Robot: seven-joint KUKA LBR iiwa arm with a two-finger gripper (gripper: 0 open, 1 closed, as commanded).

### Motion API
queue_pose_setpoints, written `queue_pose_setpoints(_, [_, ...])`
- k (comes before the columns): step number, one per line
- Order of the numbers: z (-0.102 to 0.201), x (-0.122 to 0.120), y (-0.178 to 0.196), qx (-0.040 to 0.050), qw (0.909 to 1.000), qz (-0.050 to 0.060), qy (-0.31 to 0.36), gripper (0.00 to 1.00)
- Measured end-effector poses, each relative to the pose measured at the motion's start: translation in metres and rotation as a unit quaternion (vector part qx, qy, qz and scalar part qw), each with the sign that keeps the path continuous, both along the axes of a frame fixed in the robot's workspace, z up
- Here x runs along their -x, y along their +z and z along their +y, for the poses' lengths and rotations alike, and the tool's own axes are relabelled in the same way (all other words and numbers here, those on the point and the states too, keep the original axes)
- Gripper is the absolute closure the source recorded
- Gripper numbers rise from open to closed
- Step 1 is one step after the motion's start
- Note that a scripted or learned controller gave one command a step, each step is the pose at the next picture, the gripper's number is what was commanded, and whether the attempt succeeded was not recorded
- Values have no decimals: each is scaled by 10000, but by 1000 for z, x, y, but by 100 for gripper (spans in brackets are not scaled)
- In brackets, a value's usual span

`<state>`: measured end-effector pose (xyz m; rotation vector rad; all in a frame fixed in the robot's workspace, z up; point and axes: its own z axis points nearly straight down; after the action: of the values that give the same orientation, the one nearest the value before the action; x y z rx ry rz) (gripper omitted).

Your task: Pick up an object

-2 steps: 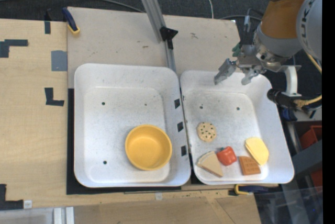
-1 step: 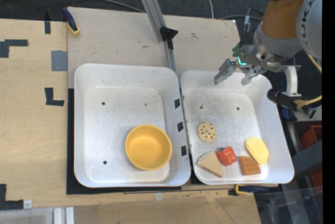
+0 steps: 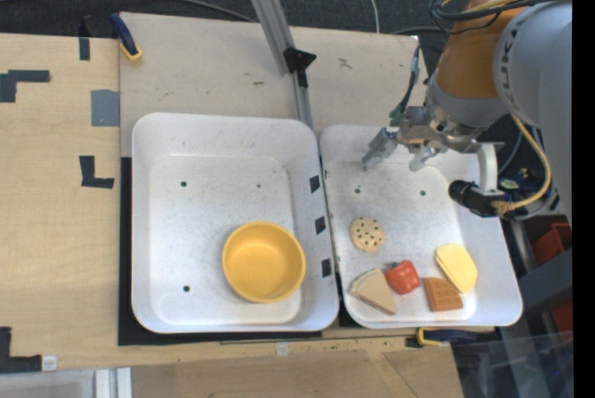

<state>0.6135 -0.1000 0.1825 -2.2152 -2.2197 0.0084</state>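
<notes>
- The cookie [image 3: 367,234] lies in the right bin [image 3: 483,201], near a tomato [image 3: 403,277], a bread wedge [image 3: 375,293], a cracker [image 3: 443,294] and a yellow piece [image 3: 456,268].
- The gripper [image 3: 398,152] is above this bin's far part, fingers spread, grasping nothing.
- A yellow bowl [image 3: 264,261] stands in the left bin [image 3: 167,164].

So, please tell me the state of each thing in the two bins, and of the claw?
Round yellow plastic bowl: upright, in the left bin.
Round chocolate-chip cookie: lying flat, apart from the others.
Tan wedge: lying flat, touching the red piece.
Small red piece: resting beside the wedge.
Orange square cracker: flat.
Yellow block: flat.
Claw: open, holding nothing.
</notes>
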Motion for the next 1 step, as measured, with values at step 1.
queue_pose_setpoints(1, [-3, 11, -52, 2, 10000, -2, -3, 0])
